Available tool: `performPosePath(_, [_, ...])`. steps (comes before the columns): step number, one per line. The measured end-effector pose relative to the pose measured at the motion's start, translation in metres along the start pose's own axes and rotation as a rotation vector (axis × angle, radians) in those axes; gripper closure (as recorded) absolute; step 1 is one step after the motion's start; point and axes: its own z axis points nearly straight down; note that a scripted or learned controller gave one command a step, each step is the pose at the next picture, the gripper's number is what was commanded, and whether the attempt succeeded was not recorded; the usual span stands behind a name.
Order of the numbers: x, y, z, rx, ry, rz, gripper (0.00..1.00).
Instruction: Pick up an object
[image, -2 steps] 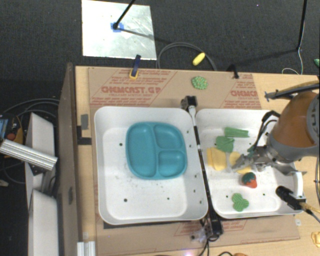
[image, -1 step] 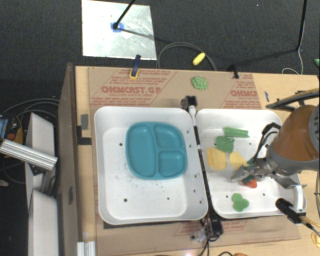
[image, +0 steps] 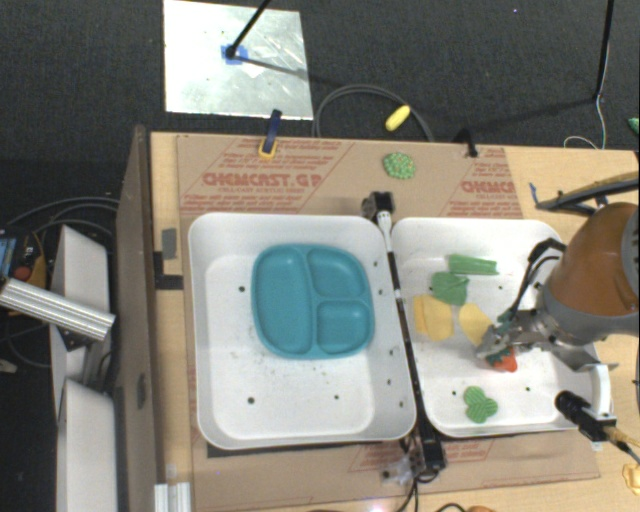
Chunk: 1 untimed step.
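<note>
Jaws (image: 497, 350) over red object (image: 508, 364), orientation unclear

a rounded orange band (image: 600, 255) is seen above the grey wrist (image: 585, 320) of the arm, with thin black cables (image: 532, 270) looped beside it and a small metallic hand (image: 497, 345) fitted below.

I see two bins side by side: the left bin (image: 215, 300) holds a divided plate (image: 311, 300). In the right bin (image: 440, 415), several toy food pieces (image: 450, 290) cluster near the middle, the gripper (image: 497, 345) beside them.
</note>
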Motion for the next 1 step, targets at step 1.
performPosePath(1, [0.0826, 0.0204, -0.0944, -0.007, 0.003, -0.013, 1.00])
